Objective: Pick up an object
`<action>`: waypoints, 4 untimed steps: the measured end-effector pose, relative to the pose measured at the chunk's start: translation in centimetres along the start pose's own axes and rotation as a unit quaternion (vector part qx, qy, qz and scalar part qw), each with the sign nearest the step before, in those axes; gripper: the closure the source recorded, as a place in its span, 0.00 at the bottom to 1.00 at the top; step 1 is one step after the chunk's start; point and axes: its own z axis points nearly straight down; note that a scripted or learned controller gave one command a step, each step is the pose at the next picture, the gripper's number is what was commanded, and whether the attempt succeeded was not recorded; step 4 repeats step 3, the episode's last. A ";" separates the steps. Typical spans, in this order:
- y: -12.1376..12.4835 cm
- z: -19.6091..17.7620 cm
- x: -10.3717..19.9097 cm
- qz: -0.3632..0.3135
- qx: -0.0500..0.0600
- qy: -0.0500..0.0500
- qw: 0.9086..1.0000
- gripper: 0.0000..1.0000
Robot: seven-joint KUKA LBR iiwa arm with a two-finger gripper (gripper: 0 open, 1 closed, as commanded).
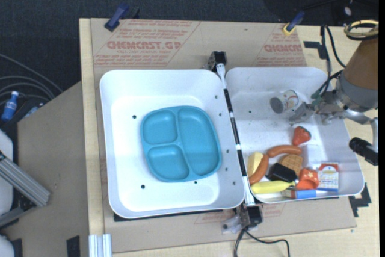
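Blue divided plate (180, 142) in left bin (114, 129), toy food pile (289, 174) – right bin (252, 84)

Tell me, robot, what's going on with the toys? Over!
Gripper low in the right bin, nothing seen held. Small red piece just below it. Toy pile crowds the near corner. Blue divided plate sits in the left bin.

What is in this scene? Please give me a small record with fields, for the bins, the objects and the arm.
left bin: holds a blue divided plate with four compartments
right bin: holds a pile of small items at its near side, among them a hot dog, a banana and a red strawberry-like piece
apart from the pile: a small grey and clear object nearer the far side
arm: over the right bin's right edge
gripper: low in the right bin, near the red piece; nothing seen held
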 end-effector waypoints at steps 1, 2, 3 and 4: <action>6.0 3.3 5.3 -0.001 0.006 0.002 1.000 0.00; 6.2 2.1 5.2 -0.001 0.004 0.000 1.000 1.00; 4.5 -6.8 17.0 -0.001 0.006 0.002 1.000 1.00; 4.5 -6.8 17.0 -0.001 0.006 0.002 1.000 1.00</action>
